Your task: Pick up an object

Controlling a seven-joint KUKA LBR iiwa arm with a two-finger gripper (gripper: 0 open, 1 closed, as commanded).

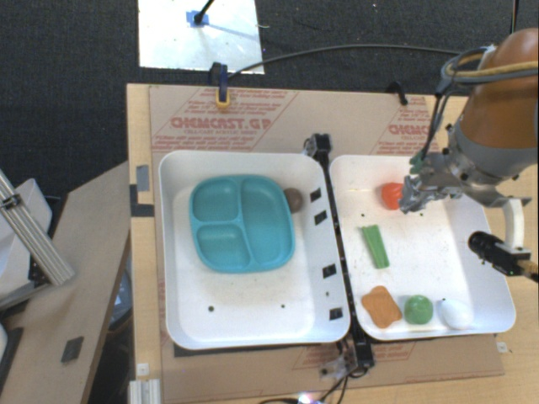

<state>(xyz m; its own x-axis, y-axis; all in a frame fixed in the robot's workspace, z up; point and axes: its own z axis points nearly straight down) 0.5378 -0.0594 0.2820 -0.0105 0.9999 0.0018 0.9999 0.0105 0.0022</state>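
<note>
gripper (412,199) beside red obj (391,194), green stick (375,247) near

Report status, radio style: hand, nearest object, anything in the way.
Hand low in right bin, fingers unclear. Red-orange object just beside it, not seen gripped. Green stick lies nearer the camera, apart.

"CHEMCAST GP" in red — repeated print on protective sheet (253,112) under bins; other txt illegible

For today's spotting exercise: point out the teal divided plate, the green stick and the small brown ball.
teal divided plate (221,247), camera view, on its lower left compartment.
green stick (375,247), camera view, on its middle.
small brown ball (293,198), camera view, on its top.
</note>
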